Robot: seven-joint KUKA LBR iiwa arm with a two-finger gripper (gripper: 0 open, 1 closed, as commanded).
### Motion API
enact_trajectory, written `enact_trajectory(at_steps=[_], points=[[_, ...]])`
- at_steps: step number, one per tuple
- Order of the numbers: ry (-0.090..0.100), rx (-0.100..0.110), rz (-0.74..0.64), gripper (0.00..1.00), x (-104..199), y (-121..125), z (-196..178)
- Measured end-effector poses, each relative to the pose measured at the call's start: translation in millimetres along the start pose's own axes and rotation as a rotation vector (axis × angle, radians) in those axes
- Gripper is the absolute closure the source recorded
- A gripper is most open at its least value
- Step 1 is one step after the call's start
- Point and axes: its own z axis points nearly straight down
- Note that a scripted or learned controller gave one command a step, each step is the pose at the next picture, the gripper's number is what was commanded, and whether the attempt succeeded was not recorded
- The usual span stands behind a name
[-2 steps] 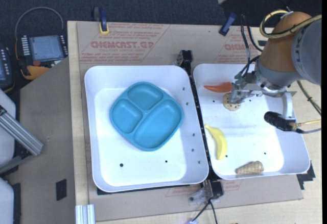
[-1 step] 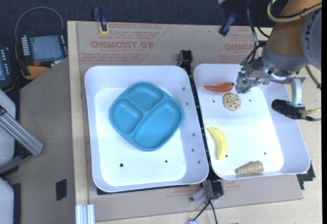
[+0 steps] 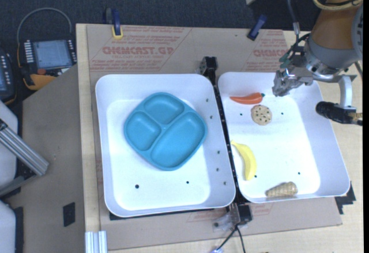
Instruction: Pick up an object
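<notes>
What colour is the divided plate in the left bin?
Light blue; the divided plate shows best in the camera view.

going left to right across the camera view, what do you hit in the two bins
blue divided plate → banana → cookie → ice cream cone; the red chili pepper overlaps the banana and cookie in the order, so it is left out.

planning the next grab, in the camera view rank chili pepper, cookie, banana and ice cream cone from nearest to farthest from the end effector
From the end effector:
1. Chili pepper, just left of it.
2. Cookie, below the pepper.
3. Banana, mid-bin by the left wall.
4. Ice cream cone, at the near edge.
</notes>
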Motion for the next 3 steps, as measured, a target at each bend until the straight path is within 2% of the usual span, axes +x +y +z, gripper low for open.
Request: enact_trajectory(at_steps=[1, 2, 3], points=[[-0.001, -0.002, 0.001, 1.00, -10, -1, -56], [0.002, 0.002, -0.005, 1.00, 43, 5, -62], [0.004, 0.011, -0.005, 1.00, 100, 13, -44]])
